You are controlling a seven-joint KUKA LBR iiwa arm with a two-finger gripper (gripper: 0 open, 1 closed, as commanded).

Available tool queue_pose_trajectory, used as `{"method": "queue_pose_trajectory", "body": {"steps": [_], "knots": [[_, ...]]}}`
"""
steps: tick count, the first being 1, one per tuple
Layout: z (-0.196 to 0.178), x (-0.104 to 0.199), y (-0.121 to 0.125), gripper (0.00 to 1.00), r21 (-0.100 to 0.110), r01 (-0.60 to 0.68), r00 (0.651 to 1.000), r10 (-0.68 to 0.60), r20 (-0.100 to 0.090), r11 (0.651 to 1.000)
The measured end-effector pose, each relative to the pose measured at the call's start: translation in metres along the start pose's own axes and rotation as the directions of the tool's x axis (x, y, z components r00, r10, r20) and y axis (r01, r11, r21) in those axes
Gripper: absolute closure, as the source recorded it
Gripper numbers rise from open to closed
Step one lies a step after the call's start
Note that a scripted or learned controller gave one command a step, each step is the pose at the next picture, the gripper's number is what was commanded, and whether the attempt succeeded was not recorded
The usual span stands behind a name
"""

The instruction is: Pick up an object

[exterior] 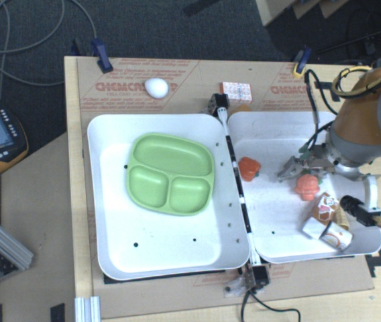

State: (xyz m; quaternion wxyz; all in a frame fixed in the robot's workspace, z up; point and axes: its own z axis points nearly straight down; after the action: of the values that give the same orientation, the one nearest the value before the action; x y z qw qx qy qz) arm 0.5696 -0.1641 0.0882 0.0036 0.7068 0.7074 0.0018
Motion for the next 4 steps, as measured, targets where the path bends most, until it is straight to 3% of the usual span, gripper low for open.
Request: {"method": "queue_pose_trajectory", "body": {"steps": [1, 2, 3, 4], "knots": [[-0.011, -0.002, 0.001, 1.00, -0.004, -0.001, 1.000, 0.001, 0.004, 1.000], [-0.049, -0.010, -0.014, 1.00, 0.006, -0.001, 1.000, 0.001, -0.001, 1.000], [-0.034, -0.017, 0.010, 1.00, 0.006, 0.000, 1.000, 0.000, -0.002, 1.000], [-0.028, -0.060, 0.015, 1.00, 0.006, -0.001, 1.000, 0.001, 0.000, 1.000]]}}
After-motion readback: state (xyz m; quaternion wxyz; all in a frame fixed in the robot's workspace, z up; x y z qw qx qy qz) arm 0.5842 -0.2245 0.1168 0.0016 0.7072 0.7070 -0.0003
